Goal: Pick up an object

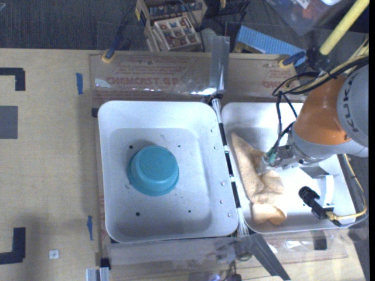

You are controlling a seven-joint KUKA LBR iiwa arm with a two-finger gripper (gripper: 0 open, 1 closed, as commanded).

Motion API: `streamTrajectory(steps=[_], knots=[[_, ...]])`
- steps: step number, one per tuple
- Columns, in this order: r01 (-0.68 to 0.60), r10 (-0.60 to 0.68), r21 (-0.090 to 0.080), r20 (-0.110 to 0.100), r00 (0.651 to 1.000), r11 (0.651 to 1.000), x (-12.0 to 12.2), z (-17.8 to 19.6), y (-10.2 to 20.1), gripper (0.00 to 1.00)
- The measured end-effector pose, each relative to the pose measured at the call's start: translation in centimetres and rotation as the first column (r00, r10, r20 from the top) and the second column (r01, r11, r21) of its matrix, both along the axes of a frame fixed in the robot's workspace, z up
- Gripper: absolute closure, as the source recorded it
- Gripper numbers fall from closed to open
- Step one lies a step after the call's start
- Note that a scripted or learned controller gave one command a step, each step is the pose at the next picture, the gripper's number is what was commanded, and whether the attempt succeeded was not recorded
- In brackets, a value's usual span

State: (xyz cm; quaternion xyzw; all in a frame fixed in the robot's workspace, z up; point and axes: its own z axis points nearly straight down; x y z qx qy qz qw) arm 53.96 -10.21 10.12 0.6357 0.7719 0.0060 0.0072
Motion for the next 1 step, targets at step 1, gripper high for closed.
streamTrajectory(steps=[1], knots=[[-0.303, 0.303, -0.002, -0.015, 0.953, 0.953, 4.63, 9.13, 1.26, 1.00]])
